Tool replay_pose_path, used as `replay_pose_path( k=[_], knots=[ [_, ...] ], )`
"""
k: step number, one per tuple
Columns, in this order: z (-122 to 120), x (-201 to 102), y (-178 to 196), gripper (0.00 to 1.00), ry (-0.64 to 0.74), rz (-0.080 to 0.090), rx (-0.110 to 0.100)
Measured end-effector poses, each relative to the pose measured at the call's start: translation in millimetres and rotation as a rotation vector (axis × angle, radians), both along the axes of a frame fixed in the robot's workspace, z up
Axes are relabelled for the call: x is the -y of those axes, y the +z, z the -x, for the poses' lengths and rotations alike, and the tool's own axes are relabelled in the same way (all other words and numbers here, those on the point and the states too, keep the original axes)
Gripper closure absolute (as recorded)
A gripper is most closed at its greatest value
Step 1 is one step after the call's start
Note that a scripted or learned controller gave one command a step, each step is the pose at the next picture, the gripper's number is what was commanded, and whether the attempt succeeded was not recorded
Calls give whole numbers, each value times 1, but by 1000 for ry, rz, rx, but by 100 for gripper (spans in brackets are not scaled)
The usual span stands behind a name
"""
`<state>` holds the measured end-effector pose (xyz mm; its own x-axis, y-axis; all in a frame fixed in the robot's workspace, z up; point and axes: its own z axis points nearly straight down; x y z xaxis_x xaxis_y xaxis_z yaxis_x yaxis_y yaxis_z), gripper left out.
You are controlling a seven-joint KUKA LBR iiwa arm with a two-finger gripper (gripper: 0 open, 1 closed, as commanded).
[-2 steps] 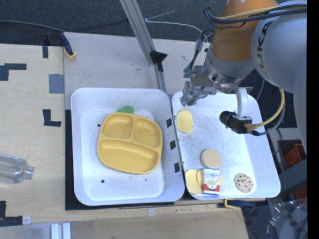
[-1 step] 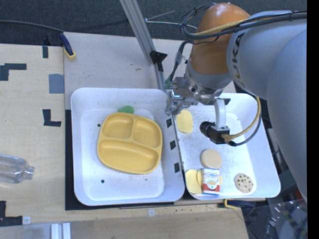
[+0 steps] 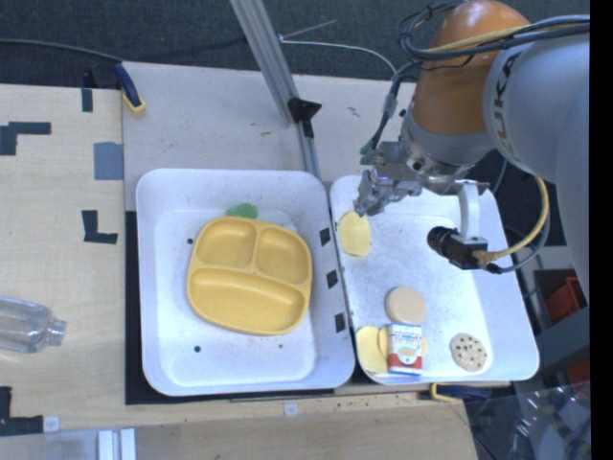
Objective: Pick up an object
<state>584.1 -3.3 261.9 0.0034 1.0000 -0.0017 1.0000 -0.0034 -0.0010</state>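
A: Yellow tray (image 3: pixel 251 274) fills the left bin (image 3: pixel 153 257) (out of play). Claw?
B: Gripper (image 3: pixel 368 202) poised in the right bin (image 3: pixel 508 286) just above the pale yellow piece (image 3: pixel 355 234), probably the target. Open or together, can't tell.

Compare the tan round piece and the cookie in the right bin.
The tan round piece is plain and smooth; the cookie is speckled with dark chips. The tan piece looks larger and lies nearer the bin's middle; the cookie lies near the front right corner. Both are round and lie flat in the right bin.
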Motion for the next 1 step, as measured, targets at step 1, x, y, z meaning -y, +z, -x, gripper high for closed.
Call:
replay_pose_path(
  k=[1],
  knots=[
    [-13, 65, -35, 100, -3, 2, -4]
  ],
)
